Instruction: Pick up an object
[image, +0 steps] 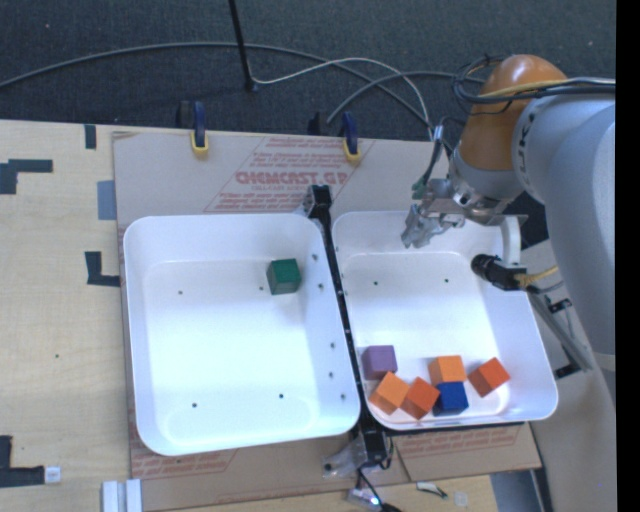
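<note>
A: The hand (420, 228) hangs over the right bin's (520, 330) far rim; I can't tell how wide it is.

B: The blocks crowd that bin's near edge: purple (379, 360), blue (451, 398), orange cubes (405, 393). A descent may clip neighbours.

The arm (560, 150) runs off the picture's edge at three o'clock, so its base is cut off. Its gripper (425, 228) is too small and blurred to read. At five o'clock the blue cube (452, 399) sits partly hidden behind two orange cubes (408, 394).
</note>
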